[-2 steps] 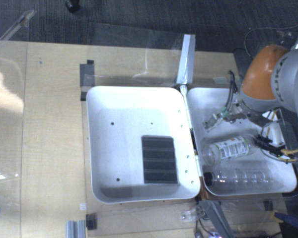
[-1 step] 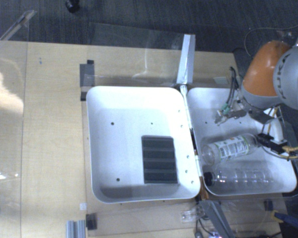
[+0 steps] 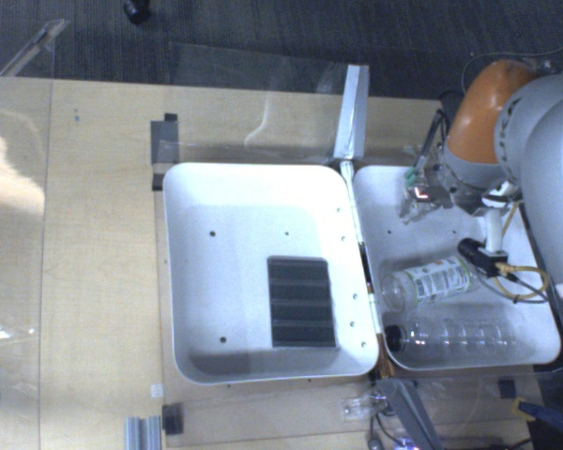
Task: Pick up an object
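The right bin holds two clear plastic bottles lying on their sides. One has a white and green label and lies mid-bin. The other, with a dark cap, lies along the front wall. A black ribbed rectangular block lies flat in the left bin, toward its front right. My gripper hangs over the back left part of the right bin, behind the labelled bottle and apart from it. Nothing shows in its grasp.
The grey arm with its orange band covers the right bin's back right corner. A black and yellow cable piece hangs just right of the labelled bottle. A metal divider rises behind the gap between the bins.
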{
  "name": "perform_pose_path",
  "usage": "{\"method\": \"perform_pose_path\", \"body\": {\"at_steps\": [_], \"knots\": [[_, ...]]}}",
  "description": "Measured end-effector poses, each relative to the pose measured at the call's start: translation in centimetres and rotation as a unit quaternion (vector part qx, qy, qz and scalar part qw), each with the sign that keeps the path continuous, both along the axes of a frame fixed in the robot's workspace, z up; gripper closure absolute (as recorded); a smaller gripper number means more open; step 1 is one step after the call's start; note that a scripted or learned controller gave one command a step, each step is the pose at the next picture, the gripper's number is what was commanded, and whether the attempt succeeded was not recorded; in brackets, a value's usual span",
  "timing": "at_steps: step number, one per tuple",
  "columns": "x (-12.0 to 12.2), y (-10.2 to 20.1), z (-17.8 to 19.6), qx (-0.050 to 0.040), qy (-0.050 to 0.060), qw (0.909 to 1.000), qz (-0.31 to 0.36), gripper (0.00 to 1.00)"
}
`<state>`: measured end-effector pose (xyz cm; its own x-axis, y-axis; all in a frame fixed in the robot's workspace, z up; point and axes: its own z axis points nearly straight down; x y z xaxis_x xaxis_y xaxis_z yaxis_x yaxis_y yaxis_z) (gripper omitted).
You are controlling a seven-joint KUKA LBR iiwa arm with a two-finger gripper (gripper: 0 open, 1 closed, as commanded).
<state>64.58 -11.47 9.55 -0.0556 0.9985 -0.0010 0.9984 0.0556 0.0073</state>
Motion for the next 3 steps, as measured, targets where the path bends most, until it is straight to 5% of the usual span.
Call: {"method": "perform_pose_path", "body": {"at_steps": [1,2,3], "knots": [[0.2,0.2,1.3,-0.0007,-0.004,1.0,0.004,1.0],[2.5,-1.4,3.8,0.0005,0.0,0.9965,-0.083,1.0],[2.5,-1.4,3.8,0.0002,0.0,0.9966,-0.083,0.0]]}}
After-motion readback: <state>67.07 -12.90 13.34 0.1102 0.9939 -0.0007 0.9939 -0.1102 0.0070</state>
